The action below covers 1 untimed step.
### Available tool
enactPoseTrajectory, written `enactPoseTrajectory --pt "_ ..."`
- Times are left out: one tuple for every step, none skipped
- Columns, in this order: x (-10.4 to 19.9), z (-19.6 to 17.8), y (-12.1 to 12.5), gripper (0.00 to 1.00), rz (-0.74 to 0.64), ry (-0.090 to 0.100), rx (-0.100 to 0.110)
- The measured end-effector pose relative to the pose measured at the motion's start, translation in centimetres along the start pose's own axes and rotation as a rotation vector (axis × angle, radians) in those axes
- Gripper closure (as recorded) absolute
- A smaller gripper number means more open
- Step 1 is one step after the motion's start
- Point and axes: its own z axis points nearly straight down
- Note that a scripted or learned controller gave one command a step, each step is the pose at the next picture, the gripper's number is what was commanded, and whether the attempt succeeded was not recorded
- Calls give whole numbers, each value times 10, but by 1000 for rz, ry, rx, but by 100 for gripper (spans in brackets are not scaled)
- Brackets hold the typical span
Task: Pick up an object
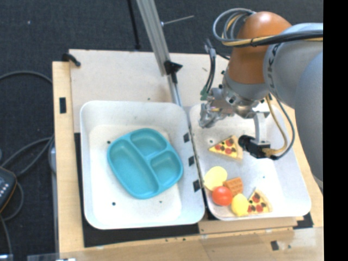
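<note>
Arm (283, 53): grey, with its orange band above the wrist, reaching in from the right and bending down over the back of the right bin.
Gripper (207, 118): hanging low over the far left corner of the right bin (288, 197), close to the wall it shares with the left bin; from where I stand the tips blur together, so I cannot tell whether they are spread or pressed, and nothing shows between them.
Pizza slice (227, 147): lying flat on the bin floor just in front of the gripper and a little to its right, apart from it.
Black piece (254, 146): dark, with a yellow cable end, just right of that slice and in front of the wrist; it looks like part of the arm's gear, though I can't be sure.
Toy food cluster: well in front of the gripper, near the bin's front edge; a yellow round piece (216, 176), a red tomato (221, 195), a small orange block (234, 185), a yellow lump (240, 204) and a second pizza slice (258, 202), all bunched close and some touching.
Left bin (92, 200): to the gripper's left, across the shared wall.
Blue plate (144, 162): divided into three sections, lying flat in the middle of the left bin, well away from the gripper.
Metal rail (155, 31): slanting up behind the bins, behind and left of the gripper.
</note>
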Motion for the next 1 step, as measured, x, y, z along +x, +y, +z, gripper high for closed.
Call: enactPoseTrajectory --pt "49 -14 14 100 -1 1 -2"
